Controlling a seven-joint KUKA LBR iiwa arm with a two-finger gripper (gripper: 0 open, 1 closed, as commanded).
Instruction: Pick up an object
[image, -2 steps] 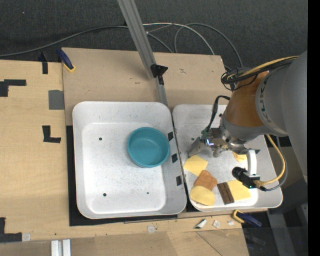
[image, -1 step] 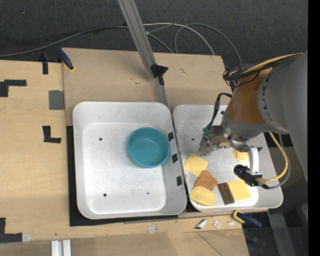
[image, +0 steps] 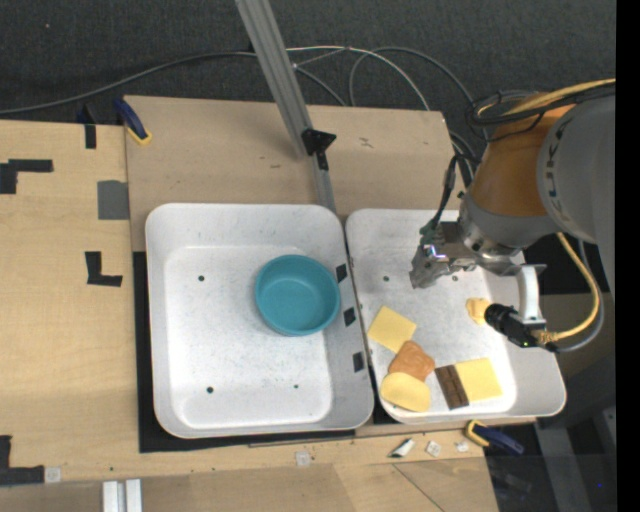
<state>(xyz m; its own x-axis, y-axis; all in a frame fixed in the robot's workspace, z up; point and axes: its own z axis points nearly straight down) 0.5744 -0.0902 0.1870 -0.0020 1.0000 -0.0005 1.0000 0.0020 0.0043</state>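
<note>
So the gripper (image: 428, 268) is hanging over the upper part of the right bin (image: 385, 240), and honestly I can't tell how its claw is set from this angle. The stuff to grab sits lower in that bin: a yellow block (image: 391, 328), an orange-brown lump (image: 412, 359), a yellow rounded piece (image: 405, 392) and a yellow-and-brown block (image: 468, 381), all clustered close together. A teal bowl (image: 296, 294) sits alone in the left bin (image: 190, 300).

Black cables (image: 380, 62) and grey pole (image: 282, 75) behind the bins (image: 175, 240)
</note>
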